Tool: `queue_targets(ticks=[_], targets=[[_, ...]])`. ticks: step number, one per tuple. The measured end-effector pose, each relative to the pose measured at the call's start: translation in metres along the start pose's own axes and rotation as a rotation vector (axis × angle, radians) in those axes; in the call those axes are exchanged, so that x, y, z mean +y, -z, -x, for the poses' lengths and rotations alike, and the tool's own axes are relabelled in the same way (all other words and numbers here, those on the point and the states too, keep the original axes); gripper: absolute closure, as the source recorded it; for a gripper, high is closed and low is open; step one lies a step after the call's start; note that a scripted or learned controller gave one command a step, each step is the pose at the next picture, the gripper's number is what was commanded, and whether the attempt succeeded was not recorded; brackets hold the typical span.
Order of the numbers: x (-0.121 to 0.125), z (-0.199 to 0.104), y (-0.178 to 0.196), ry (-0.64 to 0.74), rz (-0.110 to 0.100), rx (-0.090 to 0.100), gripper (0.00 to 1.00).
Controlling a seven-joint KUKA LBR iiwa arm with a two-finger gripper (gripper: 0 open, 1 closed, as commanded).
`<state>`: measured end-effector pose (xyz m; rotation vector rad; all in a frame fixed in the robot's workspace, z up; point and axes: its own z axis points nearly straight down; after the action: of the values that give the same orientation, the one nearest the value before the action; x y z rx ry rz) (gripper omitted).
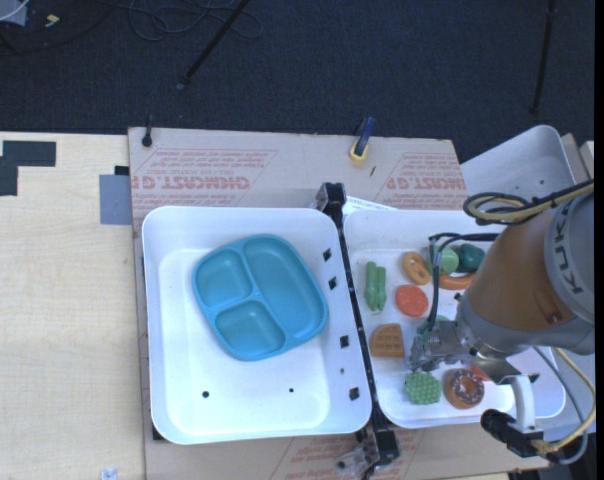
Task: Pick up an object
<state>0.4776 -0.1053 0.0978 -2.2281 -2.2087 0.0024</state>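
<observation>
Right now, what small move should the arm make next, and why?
Probably a short drop straight down: the claw hangs in the right bin, just above the green bumpy toy and beside the waffle, with nothing visibly held.

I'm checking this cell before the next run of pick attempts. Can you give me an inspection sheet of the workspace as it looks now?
Surface: two white bins side by side, left bin, right bin, on cardboard sheets.
Job's things: in the right bin, green pickle, red disc, brown waffle piece, green bumpy piece, doughnut, orange piece.
Clutter: blue divided plate in the left bin.
Grippers: end effector low over the right bin; finger state unclear.
Cables: black loop on the arm; leads on the dark floor.
Surroundings: blue-and-yellow clamp.
</observation>
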Motion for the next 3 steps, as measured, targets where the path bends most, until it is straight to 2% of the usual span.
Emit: queue_targets(ticks=[2, 3], targets=[[0.002, -0.004, 0.123, 0.010, 0.007, -0.002, 1.00], [0.002, -0.003, 0.130, 0.010, 0.002, -0.001, 1.00]])
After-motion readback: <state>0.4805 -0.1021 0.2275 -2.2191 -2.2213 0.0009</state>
